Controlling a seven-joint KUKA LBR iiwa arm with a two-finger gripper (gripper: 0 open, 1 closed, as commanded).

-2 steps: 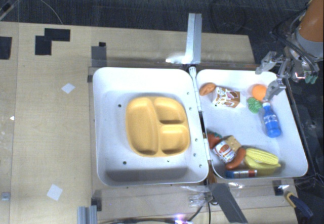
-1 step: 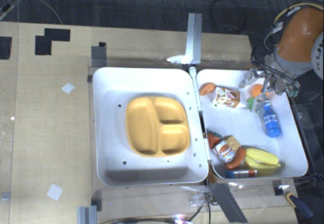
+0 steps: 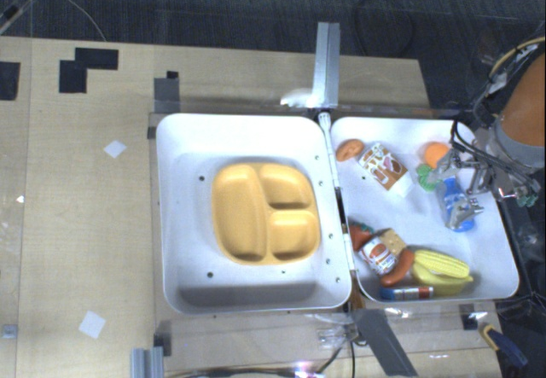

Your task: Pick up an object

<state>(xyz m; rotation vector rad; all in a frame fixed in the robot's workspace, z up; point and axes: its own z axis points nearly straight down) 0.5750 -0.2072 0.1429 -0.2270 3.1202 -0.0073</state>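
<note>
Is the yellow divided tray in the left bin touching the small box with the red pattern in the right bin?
Apart. The camera view shows the yellow tray in the left bin and the box in the right bin, with both bin rims between them.

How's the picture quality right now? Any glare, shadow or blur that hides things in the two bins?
Camera view: even overhead light; soft shadow along the near wall of the left bin; yellow tray sharp with a mild sheen; small bright glare at the post base; arm blurred at the right, and the pincer merges with blue clutter in the right bin, so its state is unclear.
</note>
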